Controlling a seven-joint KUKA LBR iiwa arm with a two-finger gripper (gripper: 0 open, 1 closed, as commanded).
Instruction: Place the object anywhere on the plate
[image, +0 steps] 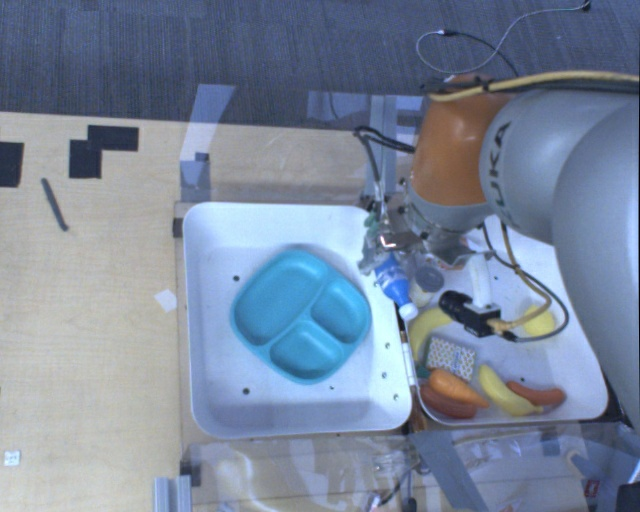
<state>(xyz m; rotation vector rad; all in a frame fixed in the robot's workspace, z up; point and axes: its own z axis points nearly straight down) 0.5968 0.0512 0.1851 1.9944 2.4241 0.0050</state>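
Our gripper (385, 250) hangs over the bins' shared wall — a blue-capped bottle (395, 283) slants beneath it, apparently pinched; the blue plate (301, 315) lies leftward in the left bin (210, 400).

The arm (560, 170) fills the upper right of the frame as a bulky, smooth, rounded grey shell with a soft sheen. Above the wrist sits a broad orange band (450, 145), glossy and barrel-shaped, and dark lettering runs along the grey casing just beside it. A yellow cable (560, 80) trails along the top of the shell, with a thin dark wire looping above it. Below the band the wrist narrows into dark metal fittings with thin black cables.
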